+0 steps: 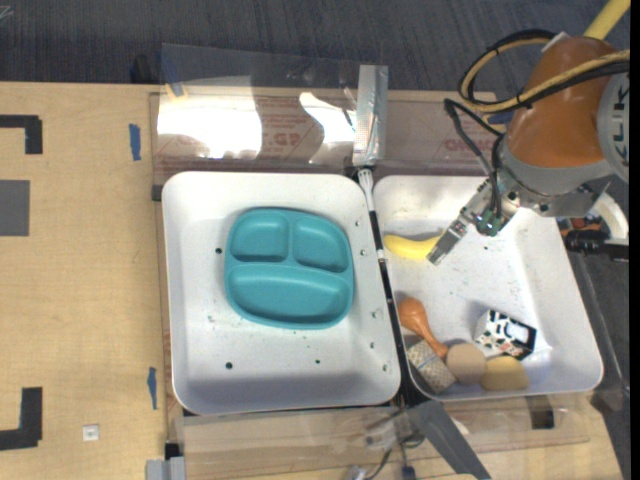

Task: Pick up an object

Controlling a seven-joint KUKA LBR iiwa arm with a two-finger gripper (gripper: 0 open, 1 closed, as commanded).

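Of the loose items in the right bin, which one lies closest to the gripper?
The yellow banana, just left of the gripper by the bin's left wall. The other items cluster at the near edge.

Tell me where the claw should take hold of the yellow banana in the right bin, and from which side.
Probably grip the banana across its thick middle, coming straight down from above. It lies flat on the right bin floor, its left end near the wall, so a side approach looks cramped. The claw sits at its right end, so a small shift leftward should do.
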